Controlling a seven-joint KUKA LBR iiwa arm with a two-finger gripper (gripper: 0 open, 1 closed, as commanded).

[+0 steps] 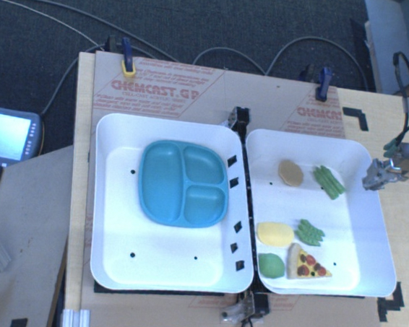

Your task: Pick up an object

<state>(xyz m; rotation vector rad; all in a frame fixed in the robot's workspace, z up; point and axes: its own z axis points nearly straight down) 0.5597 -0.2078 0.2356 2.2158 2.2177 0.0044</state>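
End effector (378, 174) at right bin's (373, 213) right rim, holding nothing visible, opening indeterminate; green beans (329, 181) lie nearby.

Both white bins (107, 258) look like smooth, glossy plastic; the blue tray (184, 184) is matt plastic; the tabletop (198, 86) is brown paper-faced board.

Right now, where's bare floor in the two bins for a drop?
Left bin: wide strip in front of the blue tray, narrower strip along its left. Right bin: middle patch between cookie and yellow piece. Crowded: front-left corner, around pizza slice.
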